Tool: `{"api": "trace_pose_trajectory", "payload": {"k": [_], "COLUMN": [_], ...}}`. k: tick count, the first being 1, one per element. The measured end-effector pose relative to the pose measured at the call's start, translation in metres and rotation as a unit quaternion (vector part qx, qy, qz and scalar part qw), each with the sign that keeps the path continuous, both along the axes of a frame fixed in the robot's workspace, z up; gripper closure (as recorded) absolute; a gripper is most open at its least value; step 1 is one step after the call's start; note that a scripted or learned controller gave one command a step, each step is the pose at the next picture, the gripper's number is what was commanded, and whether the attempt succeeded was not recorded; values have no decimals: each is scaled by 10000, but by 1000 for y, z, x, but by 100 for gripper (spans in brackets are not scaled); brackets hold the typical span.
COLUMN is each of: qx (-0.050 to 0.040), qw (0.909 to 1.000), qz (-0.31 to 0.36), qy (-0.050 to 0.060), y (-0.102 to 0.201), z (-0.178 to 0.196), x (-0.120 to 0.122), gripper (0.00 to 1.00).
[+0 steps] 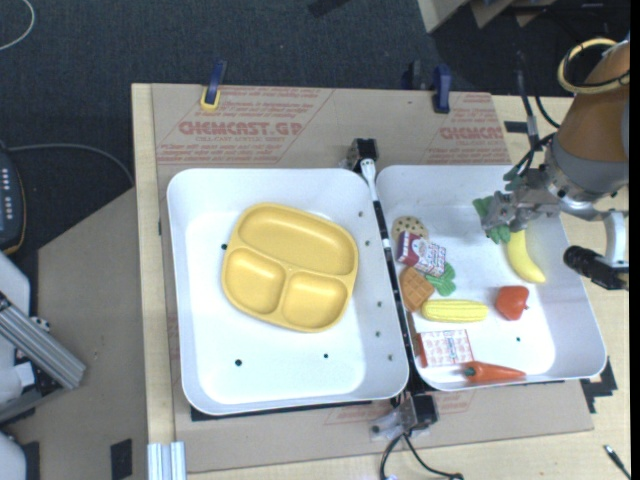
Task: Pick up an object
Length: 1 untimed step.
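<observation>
The gripper point(503, 218) is seen low over the upper right part of the right bin point(560, 353), just above a green toy item point(487, 209) and the top end of a toy banana point(525, 254). Whether anything is caught there cannot be told, since the mechanism is small and dark against the pieces beneath it, and how wide it stands cannot be told either. No single target is named by the task; the candidates all lie in the right bin, and the banana and the green item are judged the likeliest because they are nearest the tool. A miss is thought possible here: the banana is curved and smooth and could be pushed aside or squeezed out, and two pieces lying touching or nearly so could both be nudged, leaving neither secured. The bin wall close by on the right could also be struck if the approach drifts. Elsewhere in that bin are found a red tomato-like piece point(511, 302), a corn cob point(455, 311), a carrot point(492, 373), a waffle-patterned piece point(416, 289), a cookie point(408, 229) and two small printed packets point(431, 258), crowded along the left wall. In the left bin point(200, 368) a yellow divided plate point(289, 266) is set, well apart from the arm.
</observation>
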<state>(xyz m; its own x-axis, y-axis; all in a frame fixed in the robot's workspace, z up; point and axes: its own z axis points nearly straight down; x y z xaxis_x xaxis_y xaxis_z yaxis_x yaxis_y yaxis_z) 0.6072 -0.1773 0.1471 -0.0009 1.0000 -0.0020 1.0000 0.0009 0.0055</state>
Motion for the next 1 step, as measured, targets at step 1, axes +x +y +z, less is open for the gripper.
{"api": "trace_pose_trajectory", "payload": {"k": [1], "qx": [-3], "qw": [10000], "qz": [2], "qy": [-1], "y": [1], "z": [53], "x": [11], "gripper": [100]}}
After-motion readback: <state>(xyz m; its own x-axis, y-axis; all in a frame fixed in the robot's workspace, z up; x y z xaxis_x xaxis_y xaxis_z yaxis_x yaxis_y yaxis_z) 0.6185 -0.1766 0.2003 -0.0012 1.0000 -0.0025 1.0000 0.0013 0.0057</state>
